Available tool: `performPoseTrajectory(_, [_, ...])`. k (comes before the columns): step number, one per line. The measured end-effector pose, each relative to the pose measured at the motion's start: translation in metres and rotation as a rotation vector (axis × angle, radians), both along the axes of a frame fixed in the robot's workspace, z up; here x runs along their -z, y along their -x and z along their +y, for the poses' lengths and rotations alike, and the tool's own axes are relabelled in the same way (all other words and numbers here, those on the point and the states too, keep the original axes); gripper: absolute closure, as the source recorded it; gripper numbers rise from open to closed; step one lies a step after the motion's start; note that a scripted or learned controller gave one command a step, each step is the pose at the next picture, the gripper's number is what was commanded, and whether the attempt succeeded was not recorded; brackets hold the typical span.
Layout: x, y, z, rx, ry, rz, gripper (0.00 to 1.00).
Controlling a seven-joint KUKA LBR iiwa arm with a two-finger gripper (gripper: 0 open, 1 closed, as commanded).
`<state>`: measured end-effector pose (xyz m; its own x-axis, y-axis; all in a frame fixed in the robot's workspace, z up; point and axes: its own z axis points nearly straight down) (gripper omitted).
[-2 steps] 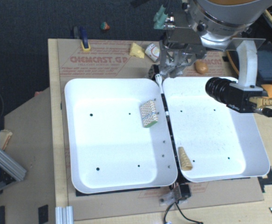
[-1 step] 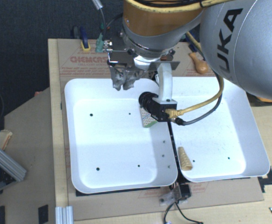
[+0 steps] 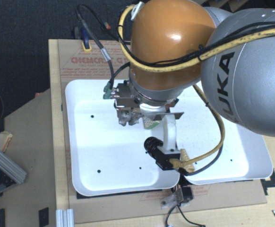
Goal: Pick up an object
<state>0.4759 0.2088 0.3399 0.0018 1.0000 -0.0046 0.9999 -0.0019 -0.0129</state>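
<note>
Arm lowered over the left bin (image 3: 88, 126); grasp unverified.
Gripper (image 3: 149, 122) state cannot be told; confirm a small greenish object (image 3: 150, 123) beneath it before lifting vertically.

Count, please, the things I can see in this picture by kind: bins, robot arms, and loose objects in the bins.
White bins: 2, left bin and right bin
Robot arms: 1
Loose objects seen in the bins: 0
Total: 3

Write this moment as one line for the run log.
arm: grey KUKA arm over left shallow white plastic bin | tool: low in bin | grasp: unconfirmed
</note>
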Motion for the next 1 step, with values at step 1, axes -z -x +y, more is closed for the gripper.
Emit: performPoseTrajectory(1, [-0.1269,-0.0044,0.0167,-0.005,-0.012,-0.027,1.00])
